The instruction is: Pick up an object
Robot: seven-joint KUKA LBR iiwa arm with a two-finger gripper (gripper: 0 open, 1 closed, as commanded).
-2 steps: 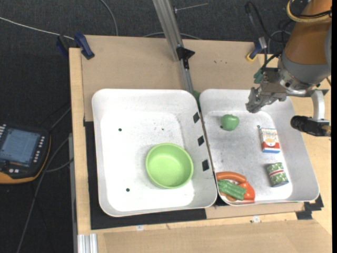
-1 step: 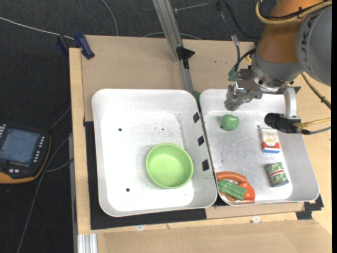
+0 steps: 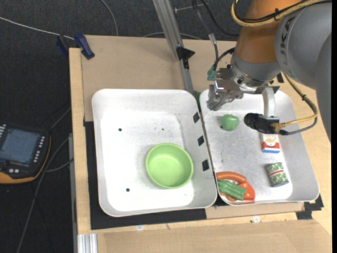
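2 white bins [image 3: 105, 141] on bench [image 3: 131, 51].

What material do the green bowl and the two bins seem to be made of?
The bowl looks like moulded plastic: one even light green with a soft sheen and a smooth rounded rim. The left bin and the right bin look like thin formed plastic too, white and matte with rounded corners and dark speckles, though the picture cannot settle it.

Arm reaching in over the far edge of the bench

The grey KUKA arm with its orange band [image 3: 261, 22] comes in from the far right corner, wrist bent downward, carrying the metal two-finger end effector [image 3: 217, 102] low near the bench's far edge, pointed down and nothing seen between its tips.
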